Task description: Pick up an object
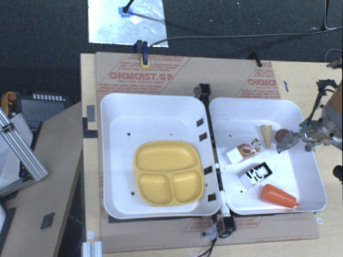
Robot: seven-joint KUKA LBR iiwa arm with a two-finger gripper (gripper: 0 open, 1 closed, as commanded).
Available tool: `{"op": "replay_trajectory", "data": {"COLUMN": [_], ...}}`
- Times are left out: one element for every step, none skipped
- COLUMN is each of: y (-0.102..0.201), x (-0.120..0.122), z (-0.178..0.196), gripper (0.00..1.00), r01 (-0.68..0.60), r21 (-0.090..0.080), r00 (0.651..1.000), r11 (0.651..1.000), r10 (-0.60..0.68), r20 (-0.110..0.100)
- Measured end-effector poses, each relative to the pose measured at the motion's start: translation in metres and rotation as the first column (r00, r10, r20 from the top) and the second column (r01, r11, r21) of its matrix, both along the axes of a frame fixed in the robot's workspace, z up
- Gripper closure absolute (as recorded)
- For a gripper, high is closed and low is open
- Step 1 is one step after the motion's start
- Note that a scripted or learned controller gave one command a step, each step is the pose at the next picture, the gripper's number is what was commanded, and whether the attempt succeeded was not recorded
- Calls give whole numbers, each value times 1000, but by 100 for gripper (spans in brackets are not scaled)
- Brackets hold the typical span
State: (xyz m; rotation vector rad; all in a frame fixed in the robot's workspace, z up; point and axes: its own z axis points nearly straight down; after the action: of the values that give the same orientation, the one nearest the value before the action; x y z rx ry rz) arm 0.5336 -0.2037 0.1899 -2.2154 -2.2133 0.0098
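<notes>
Objects lie in the right bin (308, 159): carrot (278, 196), black card (255, 173), snack packet (245, 151), cone (266, 133). Left bin (115, 116) holds a yellow tray (168, 172). Jaws (284, 139) hover right of the cone; their opening cannot be told.

Bright, even overhead light, soft shadows, glare on the foil sheet (127, 14) (image slightly grainy).

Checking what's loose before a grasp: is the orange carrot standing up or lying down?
Lying down. The orange carrot rests on its side on the right bin's floor, near the front edge.
</notes>
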Motion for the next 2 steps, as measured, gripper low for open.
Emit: {"op": "replay_trajectory", "data": {"y": [1,9], "x": [3,1], "z": [7,-51], "gripper": [0,0], "r01": [-4,-3], "r21": [-3,-2], "r00": [1000,1000], "r11": [1000,1000], "r10": [4,3], "r20": [13,10]}}
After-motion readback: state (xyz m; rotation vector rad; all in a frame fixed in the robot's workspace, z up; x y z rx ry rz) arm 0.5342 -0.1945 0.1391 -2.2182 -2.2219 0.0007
